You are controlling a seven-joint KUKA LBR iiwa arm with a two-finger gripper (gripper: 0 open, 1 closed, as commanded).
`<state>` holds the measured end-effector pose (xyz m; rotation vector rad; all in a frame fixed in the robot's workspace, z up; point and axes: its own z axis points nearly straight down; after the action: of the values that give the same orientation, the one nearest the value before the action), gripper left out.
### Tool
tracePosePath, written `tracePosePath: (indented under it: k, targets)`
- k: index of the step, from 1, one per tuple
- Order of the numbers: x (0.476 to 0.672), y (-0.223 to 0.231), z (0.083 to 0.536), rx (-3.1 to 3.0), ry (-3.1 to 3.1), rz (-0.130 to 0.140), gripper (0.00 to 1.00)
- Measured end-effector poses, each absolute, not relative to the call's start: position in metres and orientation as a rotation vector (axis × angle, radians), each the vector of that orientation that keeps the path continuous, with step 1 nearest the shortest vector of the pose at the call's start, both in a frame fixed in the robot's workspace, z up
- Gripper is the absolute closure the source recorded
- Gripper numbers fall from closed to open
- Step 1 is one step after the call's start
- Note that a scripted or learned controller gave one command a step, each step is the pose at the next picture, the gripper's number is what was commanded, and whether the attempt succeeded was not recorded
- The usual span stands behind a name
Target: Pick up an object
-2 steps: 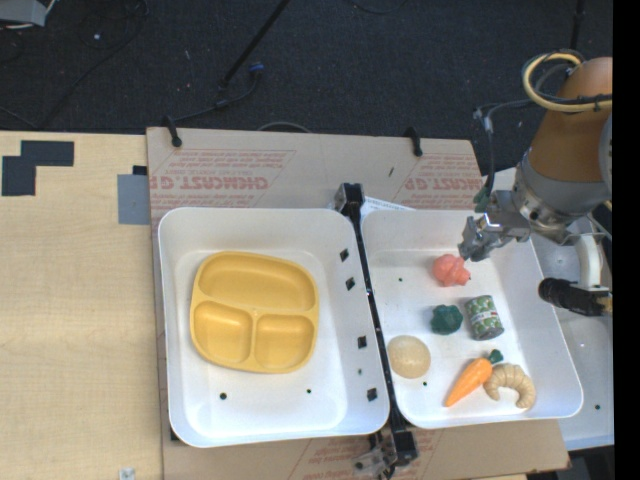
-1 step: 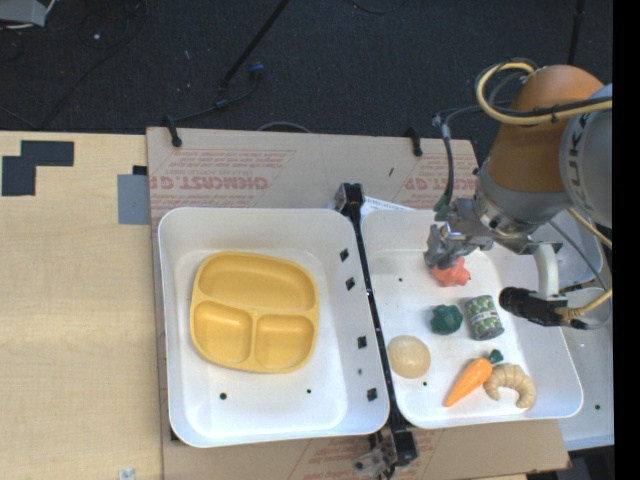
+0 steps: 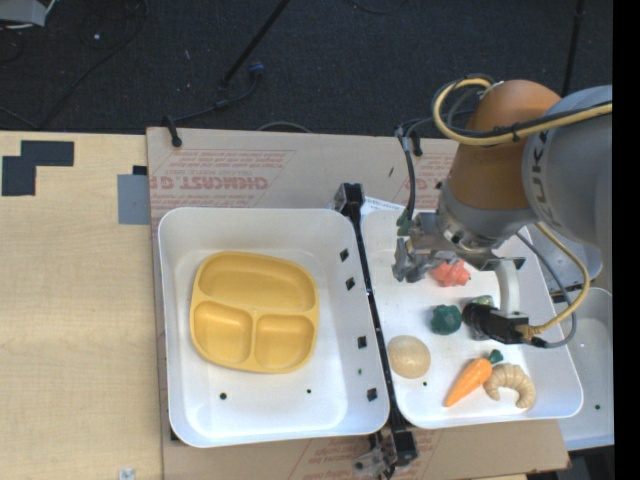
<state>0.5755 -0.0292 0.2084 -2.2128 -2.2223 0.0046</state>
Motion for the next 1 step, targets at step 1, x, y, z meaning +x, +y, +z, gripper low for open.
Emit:
tracePosePath:
  k: [1]
  targets:
    - [0.5606, 0.0242, 0.2021, -2.212, -2.223, 0.005, 1.0]
